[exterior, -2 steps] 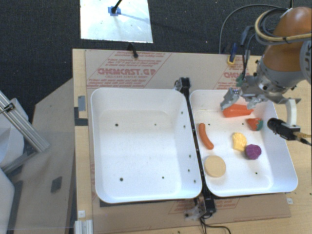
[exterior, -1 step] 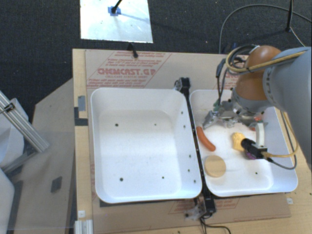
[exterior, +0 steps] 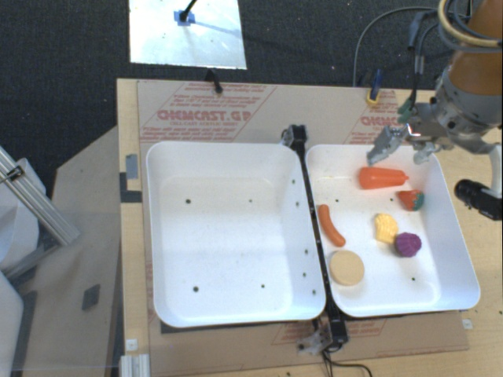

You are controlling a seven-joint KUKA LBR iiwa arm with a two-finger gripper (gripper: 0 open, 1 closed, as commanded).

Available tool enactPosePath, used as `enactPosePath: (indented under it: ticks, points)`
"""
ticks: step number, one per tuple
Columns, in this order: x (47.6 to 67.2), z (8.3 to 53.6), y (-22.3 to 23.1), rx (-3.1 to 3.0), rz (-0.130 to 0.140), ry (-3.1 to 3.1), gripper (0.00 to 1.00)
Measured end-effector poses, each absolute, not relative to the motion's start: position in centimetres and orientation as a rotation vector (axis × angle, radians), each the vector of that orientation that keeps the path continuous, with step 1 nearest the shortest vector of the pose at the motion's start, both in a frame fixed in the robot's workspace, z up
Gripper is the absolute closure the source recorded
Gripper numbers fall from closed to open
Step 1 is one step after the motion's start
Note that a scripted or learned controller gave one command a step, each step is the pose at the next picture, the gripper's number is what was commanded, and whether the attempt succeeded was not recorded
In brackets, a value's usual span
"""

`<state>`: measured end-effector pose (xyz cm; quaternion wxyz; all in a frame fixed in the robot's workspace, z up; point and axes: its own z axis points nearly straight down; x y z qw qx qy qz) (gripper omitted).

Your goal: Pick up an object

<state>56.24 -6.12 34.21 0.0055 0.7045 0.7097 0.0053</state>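
The right bin [exterior: 448,234] holds several toy foods. An orange carrot [exterior: 383,178] lies near its far side, with a red strawberry [exterior: 410,200] just right of it. A thin orange sausage [exterior: 331,225] lies near the divider, a tan round cookie [exterior: 346,268] below it, a yellow corn piece [exterior: 385,228] and a purple grape bunch [exterior: 407,244] further right. My gripper [exterior: 405,151] hangs above the bin's far edge, just over the carrot, open, with its two grey fingers [exterior: 384,147] spread apart and nothing between them.
The left bin [exterior: 169,234] stands beside the right one, joined at a black divider [exterior: 309,218]. A silvery sheet [exterior: 187,22] lies on the dark floor behind the bench. A black part [exterior: 478,197] sticks in from the right edge.
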Motion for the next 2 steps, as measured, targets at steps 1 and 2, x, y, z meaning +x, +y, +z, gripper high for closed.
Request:
enactPosePath:
  ticks: [1,2]
  points:
    - [48.7,23.5,-5.4,2.229,-0.012,2.23,0.0]
    - [49.1,18.1,-8.1,2.224,-0.003,2.222,0.0]
